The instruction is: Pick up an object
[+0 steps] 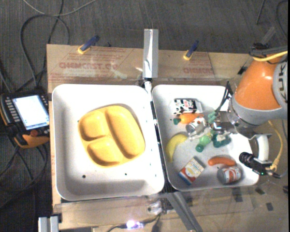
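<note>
Gripper (pixel 216 129) sits low among clutter just right of the curved yellow plastic banana (pixel 174 144), so we should settle on one piece before lifting.

Faint red lettering is printed on the cardboard sheet (pixel 106 64) behind the bins, approx. "CHEMCAST CO", partly blurred. Labels on the small carton (pixel 192 170) and can (pixel 229 174) are too small to be read.
</note>
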### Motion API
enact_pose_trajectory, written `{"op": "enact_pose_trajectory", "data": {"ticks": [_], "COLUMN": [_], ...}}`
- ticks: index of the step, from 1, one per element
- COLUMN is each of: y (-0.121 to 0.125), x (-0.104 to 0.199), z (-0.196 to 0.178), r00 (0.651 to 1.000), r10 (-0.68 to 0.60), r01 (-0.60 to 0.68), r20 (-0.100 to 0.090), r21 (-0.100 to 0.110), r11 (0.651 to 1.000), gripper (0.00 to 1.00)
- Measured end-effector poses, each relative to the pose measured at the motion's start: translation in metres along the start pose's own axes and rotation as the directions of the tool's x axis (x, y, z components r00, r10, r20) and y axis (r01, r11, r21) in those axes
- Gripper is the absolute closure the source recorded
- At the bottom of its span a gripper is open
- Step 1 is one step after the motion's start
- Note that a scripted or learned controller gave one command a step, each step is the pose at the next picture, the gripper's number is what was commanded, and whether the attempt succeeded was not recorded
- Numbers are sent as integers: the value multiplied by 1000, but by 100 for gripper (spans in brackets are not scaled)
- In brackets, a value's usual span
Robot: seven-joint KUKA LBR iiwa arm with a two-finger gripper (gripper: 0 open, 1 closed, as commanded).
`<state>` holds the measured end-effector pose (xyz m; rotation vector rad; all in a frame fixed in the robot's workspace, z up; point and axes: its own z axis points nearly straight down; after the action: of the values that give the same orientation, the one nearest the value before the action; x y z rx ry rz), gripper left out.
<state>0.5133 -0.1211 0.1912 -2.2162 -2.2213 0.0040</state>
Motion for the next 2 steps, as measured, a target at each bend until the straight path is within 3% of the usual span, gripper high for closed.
{"op": "enact_pose_trajectory", "data": {"ticks": [1, 2], "y": [71, 70], "x": [-33, -32], "z": [98, 90], "r00": [998, 998], "r10": [-71, -70], "r01": [71, 70], "r20": [2, 0], "r21": [-6, -4], "r11": [997, 998], "gripper": [0, 100]}}
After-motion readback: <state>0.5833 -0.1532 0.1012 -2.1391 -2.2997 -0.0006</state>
